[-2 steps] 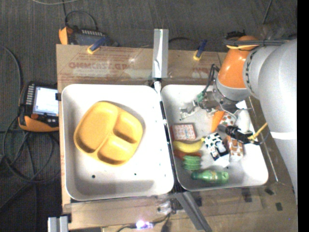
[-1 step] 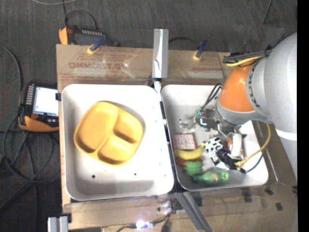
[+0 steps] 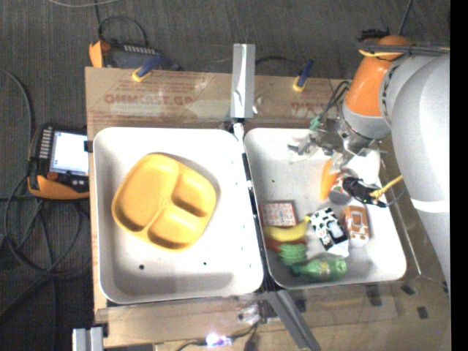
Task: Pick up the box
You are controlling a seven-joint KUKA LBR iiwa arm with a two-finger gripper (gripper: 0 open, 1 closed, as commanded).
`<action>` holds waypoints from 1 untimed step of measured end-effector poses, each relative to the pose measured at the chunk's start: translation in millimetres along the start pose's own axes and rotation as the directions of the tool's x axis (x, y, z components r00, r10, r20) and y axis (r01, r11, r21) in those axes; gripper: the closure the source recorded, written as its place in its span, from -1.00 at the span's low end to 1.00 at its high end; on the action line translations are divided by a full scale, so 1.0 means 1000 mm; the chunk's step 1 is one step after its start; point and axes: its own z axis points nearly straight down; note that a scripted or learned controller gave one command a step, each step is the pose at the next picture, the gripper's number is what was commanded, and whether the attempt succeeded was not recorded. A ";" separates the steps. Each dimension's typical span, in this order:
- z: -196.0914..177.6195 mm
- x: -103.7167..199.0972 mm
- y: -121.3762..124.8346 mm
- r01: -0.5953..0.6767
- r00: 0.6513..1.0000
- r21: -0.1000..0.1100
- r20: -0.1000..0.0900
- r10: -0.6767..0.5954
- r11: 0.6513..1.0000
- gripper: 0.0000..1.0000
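Small flat box with red pattern (image 3: 278, 214) lies in right white bin (image 3: 398, 269), near left wall, touching yellow banana (image 3: 289, 232) just below it. Green things (image 3: 311, 263) lie under banana. Black-and-white toy (image 3: 327, 229) sits right of box. Big yellow plastic tray with three parts (image 3: 166, 199) fills left white bin (image 3: 110, 276).

Gripper (image 3: 325, 146) hangs over top of right bin, well apart from box. Cannot tell if open or closed.

Step, my guess: reach not done, box not picked. Next: move gripper down-left over box, drop low, grab box, miss banana.
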 end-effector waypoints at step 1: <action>0.038 0.032 -0.049 -0.120 0.993 -0.010 0.000 0.120 0.993 -1.00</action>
